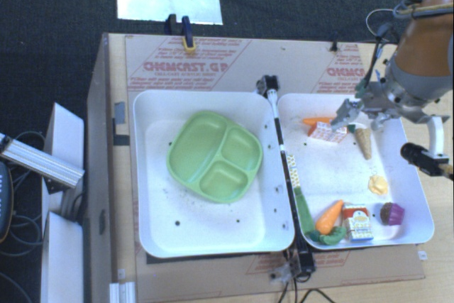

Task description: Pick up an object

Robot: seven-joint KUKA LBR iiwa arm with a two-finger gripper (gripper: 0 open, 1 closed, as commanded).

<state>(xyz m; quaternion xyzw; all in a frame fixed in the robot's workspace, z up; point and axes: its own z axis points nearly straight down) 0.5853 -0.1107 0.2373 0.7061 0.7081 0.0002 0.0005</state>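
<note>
Hovering hand (352, 114), grip unclear, beside small white-and-red carton (328, 133) in right bin (340, 174).

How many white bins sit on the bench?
2. The left bin holds a green divided plate; the right bin, beside it, holds a toy carrot and other small things.

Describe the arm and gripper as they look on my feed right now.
The arm is a rounded grey body with a broad orange band above the wrist. Thin dark cables loop beside the band. The gripper is a small silver-grey metal assembly that narrows toward its tip.
</note>
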